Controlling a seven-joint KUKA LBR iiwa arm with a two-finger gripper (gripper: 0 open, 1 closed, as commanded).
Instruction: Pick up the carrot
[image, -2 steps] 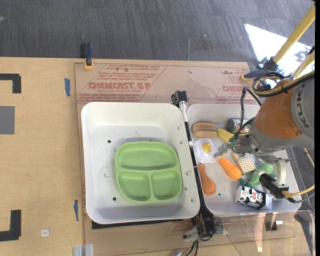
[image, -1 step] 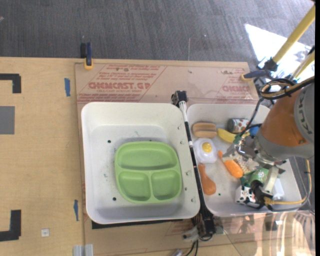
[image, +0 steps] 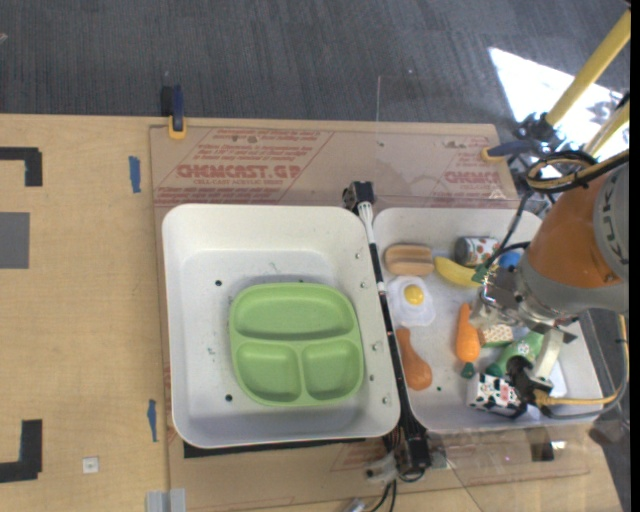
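While the pincer (image: 522, 345) hangs over the right bin (image: 440, 398), its opening cannot be judged. The carrot (image: 466, 335) lies just left of it, with a fried egg (image: 413, 297), bun (image: 408, 259), banana (image: 457, 271) and drumstick (image: 412, 362) nearby. The left bin (image: 190, 300) holds a green tray (image: 296, 342). Both bins sit on a cardboard-covered counter (image: 80, 330).

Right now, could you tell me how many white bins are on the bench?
2. The left bin holds a green divided tray. The right bin holds the carrot and other toy food.
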